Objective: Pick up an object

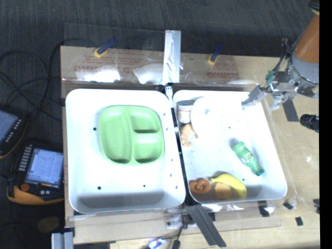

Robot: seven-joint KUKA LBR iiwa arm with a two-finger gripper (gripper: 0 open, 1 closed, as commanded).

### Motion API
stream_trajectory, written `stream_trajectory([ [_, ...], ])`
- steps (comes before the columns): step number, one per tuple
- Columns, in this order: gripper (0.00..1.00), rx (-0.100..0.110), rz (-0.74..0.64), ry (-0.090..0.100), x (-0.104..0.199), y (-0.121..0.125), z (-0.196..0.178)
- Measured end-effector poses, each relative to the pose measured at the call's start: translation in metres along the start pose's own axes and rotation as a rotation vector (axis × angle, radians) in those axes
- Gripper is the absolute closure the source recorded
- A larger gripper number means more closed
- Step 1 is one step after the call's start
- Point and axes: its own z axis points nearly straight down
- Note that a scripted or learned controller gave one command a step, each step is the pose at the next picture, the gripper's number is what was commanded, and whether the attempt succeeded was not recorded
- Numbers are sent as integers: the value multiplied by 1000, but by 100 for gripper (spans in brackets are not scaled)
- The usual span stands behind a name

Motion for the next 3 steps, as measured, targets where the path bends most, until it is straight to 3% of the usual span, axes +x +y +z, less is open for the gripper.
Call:
stream_trajectory([
  [1,0,3,-100,7,-15,-68,133],
  [2,0,-14,-314,0,-7,-78,160],
  [3,100,-19,-312,-5,-9,-77,151],
])
